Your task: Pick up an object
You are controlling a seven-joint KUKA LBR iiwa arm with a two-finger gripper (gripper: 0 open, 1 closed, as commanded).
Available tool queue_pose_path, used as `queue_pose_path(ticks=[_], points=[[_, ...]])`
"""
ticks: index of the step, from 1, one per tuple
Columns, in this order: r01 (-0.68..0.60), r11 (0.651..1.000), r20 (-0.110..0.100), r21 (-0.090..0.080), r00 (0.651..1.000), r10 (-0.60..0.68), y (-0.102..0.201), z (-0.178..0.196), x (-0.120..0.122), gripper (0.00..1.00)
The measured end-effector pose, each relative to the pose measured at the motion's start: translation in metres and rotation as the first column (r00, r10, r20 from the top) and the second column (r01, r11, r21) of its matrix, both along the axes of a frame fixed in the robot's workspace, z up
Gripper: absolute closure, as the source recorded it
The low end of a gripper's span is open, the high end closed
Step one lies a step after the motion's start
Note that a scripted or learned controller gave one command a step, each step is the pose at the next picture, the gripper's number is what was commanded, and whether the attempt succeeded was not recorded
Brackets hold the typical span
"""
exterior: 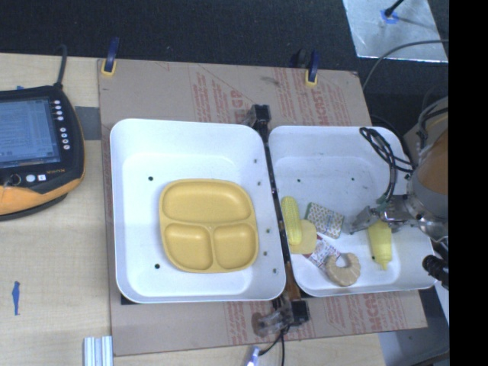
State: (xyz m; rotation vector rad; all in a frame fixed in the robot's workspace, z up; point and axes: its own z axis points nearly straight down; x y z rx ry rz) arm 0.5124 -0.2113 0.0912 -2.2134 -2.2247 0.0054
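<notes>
My gripper (375, 216) reaches in from the right and sits low over the right part of the right bin (335, 166). Directly below it in the view lies a yellow bottle-like object (380, 245), touching or nearly touching the gripper. I cannot tell whether it is held. Further left in the same bin are a yellow corn cob (290, 213), a pale yellow block (304, 237), a patterned packet (325, 219), a small crumpled wrapper (321, 251) and a tan ring-shaped bagel (343, 270).
The left bin (191, 147) holds a yellow divided plate (207, 226). A black cable (381, 147) loops over the right bin's far right corner. A teach pendant (34, 147) lies on the bench at the left. Clamps hold the cardboard underlay.
</notes>
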Motion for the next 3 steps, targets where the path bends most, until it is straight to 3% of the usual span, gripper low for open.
queue_pose_path(ticks=[1, 2, 3], points=[[-0.003, 1.0, -0.002, -0.001, 1.0, 0.003, -0.001, 0.01, 0.0, 1.0], [-0.003, 1.0, 0.003, -0.001, 1.0, 0.003, 0.051, 0.001, 0.037, 1.0], [0.001, 1.0, 0.002, 0.002, 1.0, -0.001, 0.118, 0.091, 0.06, 1.0]])
